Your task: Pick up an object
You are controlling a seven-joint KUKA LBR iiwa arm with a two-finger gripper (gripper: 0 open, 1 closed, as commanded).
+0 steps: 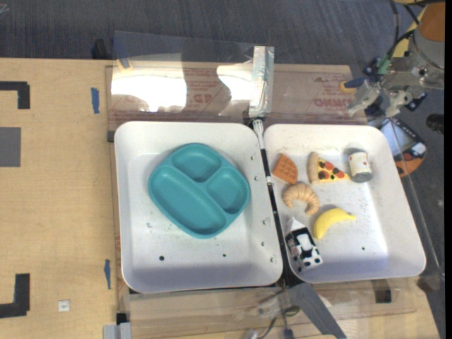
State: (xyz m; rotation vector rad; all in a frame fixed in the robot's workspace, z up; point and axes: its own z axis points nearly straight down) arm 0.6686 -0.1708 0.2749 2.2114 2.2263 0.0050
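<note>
The right bin (pixel 395 253) holds several toy foods: an orange waffle (pixel 286 168), a pizza slice (pixel 323 168), a small silver can (pixel 359 164), a croissant (pixel 302 196), a yellow banana (pixel 330 222) and a black-and-white carton (pixel 304 249) at the front left corner. My gripper (pixel 382 94) hangs above the bench beyond the right bin's far right corner, apart from every object. It holds nothing that I can see.
A teal divided plate (pixel 199 188) lies in the left bin (pixel 134 260). Clear plastic sheeting and a taped post (pixel 261 76) stand behind the bins. Cables and the arm's orange band (pixel 432 20) are at the top right.
</note>
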